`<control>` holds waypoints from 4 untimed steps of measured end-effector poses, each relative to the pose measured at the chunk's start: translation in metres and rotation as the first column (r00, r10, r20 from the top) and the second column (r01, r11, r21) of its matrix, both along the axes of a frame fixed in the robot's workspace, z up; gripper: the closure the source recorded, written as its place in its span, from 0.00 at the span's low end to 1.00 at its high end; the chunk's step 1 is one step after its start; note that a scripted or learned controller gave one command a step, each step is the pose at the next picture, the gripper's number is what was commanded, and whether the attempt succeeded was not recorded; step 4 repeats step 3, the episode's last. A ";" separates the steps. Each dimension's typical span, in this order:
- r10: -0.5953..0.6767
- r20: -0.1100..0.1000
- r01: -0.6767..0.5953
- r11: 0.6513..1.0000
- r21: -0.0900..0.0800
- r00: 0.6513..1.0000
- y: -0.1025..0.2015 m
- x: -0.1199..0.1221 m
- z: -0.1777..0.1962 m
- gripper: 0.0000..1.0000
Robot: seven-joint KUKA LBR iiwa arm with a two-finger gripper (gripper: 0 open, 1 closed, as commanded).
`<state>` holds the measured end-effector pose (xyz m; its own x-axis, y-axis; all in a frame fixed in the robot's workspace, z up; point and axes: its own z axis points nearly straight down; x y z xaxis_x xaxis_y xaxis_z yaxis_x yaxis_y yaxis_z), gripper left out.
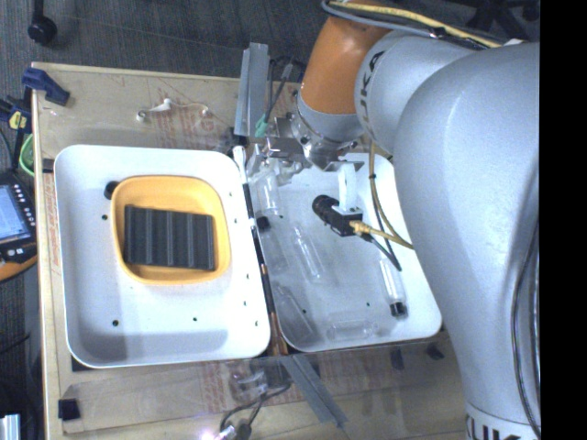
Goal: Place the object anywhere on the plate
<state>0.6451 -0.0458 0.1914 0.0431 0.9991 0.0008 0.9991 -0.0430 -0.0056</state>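
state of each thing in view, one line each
yellow plate: lying flat in the left bin, a dark ridged block on it
dark ridged block: flat at the plate's middle
left bin: holds the plate
right bin: under the arm, clear pieces in it, hard to make out
end effector: low over the right bin's top left corner

Left bin [83,337]: white floor open along the front and left edges.
Plate [170,230]: yellow, rear-centre of the left bin; dark ribbed object [171,239] covers its middle, rim bare.
Right bin [404,324]: arm [440,108] overhangs the rear and right side; clear items scattered across the floor.
Divide: bin rims touching.
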 end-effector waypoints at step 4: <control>0.278 -0.001 -0.278 0.961 0.001 0.961 0.033 -0.045 -0.001 0.00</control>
